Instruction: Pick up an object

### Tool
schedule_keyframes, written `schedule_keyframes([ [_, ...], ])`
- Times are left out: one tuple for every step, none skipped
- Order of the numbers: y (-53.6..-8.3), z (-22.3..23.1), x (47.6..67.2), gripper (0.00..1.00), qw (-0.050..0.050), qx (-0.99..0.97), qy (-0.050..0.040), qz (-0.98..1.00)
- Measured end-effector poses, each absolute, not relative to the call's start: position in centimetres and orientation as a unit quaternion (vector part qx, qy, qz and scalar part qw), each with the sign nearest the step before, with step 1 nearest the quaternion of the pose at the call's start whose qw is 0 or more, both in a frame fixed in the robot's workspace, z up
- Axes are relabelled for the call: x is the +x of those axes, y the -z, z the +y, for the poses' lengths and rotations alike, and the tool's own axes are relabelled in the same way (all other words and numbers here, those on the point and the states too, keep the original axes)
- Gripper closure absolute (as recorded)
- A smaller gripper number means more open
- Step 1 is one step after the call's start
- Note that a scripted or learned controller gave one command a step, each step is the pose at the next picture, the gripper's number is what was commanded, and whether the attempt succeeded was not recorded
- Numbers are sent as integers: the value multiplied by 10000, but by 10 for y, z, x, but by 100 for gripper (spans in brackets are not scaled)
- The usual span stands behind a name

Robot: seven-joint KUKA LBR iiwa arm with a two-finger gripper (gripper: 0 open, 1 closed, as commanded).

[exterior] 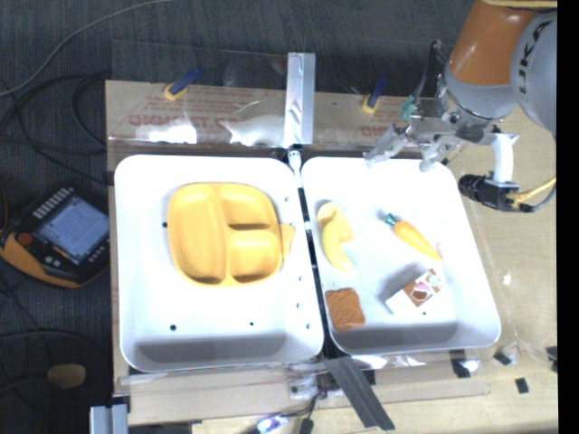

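My gripper [407, 152] hangs over the far rim of the right bin [470, 269], open, with nothing between its fingers. Below it in that bin lie a yellow banana [335, 239] near the left wall, an orange carrot [415, 236] with a green tip, a small white carton [415, 293] with a red print, and a brown flat piece [345, 307] at the front left. The carrot is the closest of these to the gripper, well apart from it.
The left bin [145, 324] holds a yellow divided tray [223, 233]. A metal divider post [299, 89] stands behind the gap between the bins. A handheld pendant [59, 233] lies on the floor at the left.
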State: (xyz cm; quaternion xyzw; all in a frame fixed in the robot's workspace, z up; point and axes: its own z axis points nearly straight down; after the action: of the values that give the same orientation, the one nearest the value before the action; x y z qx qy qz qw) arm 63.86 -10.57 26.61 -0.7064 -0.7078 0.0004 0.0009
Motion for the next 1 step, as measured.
schedule_keyframes([
  [-184, -118, 599, 0, 6, -7447, -16, -6674],
])
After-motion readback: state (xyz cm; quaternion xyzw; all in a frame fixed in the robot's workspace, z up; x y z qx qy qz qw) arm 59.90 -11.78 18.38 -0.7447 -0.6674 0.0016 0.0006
